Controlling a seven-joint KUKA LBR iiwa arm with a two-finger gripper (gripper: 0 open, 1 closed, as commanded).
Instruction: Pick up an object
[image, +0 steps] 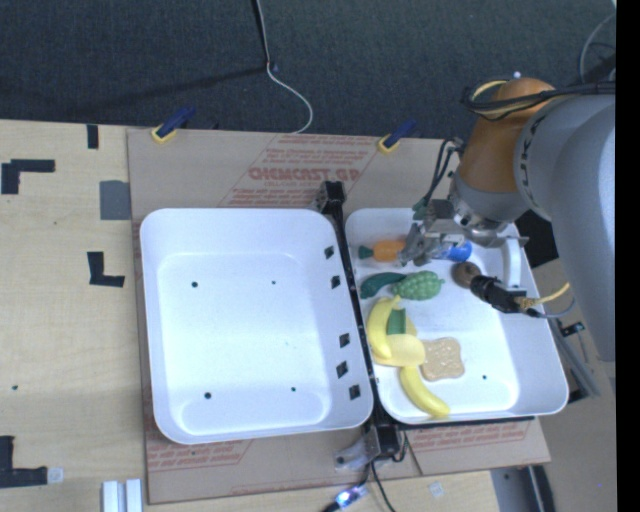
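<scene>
Orange plastic carrot (387, 251) lies at the right white bin's (530, 385) far end, under the two-finger gripper (418, 250); its grip cannot be told. Descending squarely should avoid the green toy (418, 286).

The one legible marking is red print on the cardboard sheet (300, 165) lying under both bins, along its far edge just beyond the left bin (245, 320). The letters stand upside down from the camera's side and appear mirrored; they seem to read "CHEMCAST", followed by two or three more characters too blurred to make out. Fainter red lines around the word cannot be read.
</scene>
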